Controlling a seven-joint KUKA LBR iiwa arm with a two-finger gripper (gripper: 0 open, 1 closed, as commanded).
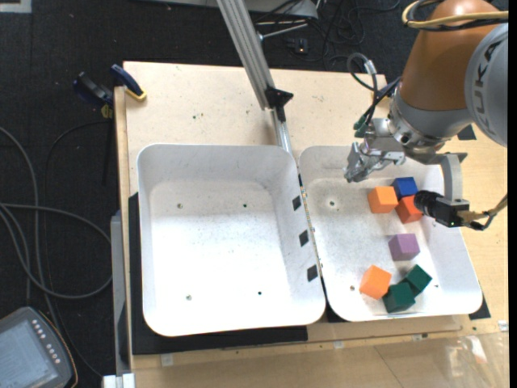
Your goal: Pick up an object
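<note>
Below the claw [361, 168], within the right bin [339, 293]: six blocks, none between the fingers. Two orange, one [382, 199] just beside the claw, one [375, 282] well below it. One blue [405, 187], touching one red-orange [409, 208]. One purple [404, 246]. Two green [399, 297] [418, 278], touching, farthest from the claw. Left bin [153, 176]: one, beside the first on the surface [202, 95]. Finger spread: cannot tell. Writing: "KU" legible on the arm [452, 63].

The arm [452, 63] runs off the frame's edge at three o'clock; a red block [408, 209] sits half-hidden behind a black fitting [440, 208].
</note>
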